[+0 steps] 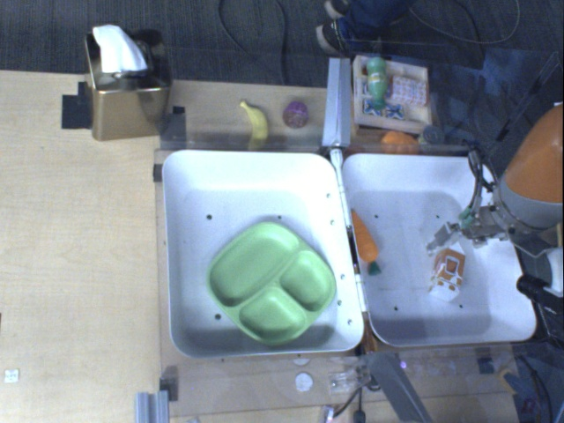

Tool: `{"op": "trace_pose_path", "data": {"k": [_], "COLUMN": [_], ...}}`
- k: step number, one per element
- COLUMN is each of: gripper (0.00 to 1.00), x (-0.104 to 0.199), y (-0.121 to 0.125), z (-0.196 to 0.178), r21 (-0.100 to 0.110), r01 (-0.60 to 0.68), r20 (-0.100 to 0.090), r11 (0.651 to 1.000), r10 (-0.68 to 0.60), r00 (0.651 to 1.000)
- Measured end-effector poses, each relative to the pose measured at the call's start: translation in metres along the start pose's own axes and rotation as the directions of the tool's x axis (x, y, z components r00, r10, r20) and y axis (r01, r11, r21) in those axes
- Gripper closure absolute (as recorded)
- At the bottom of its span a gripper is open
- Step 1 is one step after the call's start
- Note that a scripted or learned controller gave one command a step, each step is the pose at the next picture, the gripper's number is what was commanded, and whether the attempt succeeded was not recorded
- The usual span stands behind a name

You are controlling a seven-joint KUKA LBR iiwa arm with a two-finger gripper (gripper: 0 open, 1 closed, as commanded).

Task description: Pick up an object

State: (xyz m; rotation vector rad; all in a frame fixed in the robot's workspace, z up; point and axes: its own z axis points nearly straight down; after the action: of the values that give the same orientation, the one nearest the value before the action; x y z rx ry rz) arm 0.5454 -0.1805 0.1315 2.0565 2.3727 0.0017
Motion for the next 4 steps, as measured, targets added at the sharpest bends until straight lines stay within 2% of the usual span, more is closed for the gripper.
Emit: {"op": "trace_pose_path", "data": {"k": [1,2,3,4], "gripper": [0.00,0.00,0.00,0.00], "x": [-0.013,-0.030,-0.018,-0.029], "y": [-0.024,0.028,-0.058,0.027], "z": [0.044,0.044,0.044,0.039], "r21": [-0.005,-0.004,-0.007,-0.003], "r01": [0.002,0.493,0.288,-0.041], "r20": [0.001,0.005,0.005,0.000], "r11": [1.000,0.870,0.958,0.999], "r10": [-0.002,-0.493,-0.288,0.041], "r00": [1.000,0.870,0.958,0.999]}}
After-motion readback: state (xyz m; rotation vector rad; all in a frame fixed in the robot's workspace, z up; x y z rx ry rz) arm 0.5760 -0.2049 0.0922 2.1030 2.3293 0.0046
